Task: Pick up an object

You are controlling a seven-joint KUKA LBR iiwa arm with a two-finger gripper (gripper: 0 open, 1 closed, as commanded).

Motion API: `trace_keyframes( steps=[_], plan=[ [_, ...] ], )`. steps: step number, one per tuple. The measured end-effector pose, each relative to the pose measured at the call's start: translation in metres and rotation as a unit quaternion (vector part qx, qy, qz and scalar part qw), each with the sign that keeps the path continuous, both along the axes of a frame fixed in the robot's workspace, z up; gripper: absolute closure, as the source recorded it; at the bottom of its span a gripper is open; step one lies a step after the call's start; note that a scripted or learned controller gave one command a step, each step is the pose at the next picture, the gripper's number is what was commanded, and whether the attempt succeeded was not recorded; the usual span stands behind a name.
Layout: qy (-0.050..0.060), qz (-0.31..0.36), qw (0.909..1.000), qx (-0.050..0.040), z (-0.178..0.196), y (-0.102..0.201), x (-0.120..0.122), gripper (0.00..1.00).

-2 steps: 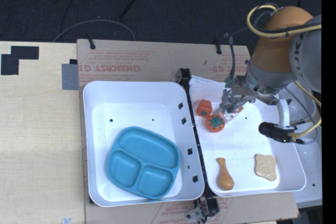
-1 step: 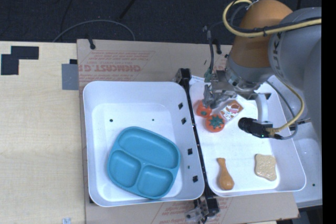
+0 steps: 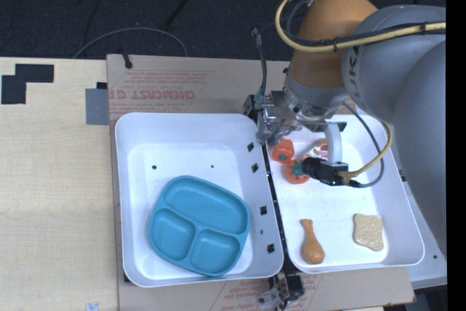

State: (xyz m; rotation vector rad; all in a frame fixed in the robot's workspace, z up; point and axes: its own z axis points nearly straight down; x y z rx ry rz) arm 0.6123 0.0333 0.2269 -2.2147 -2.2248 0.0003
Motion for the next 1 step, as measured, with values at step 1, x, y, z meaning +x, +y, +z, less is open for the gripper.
trace_keyframes(
  steps=[1],
  plan=[
    [0.001,0.000,1.0000,0.0000,0.0087,0.0485,-0.0027,1.00]
  ],
)
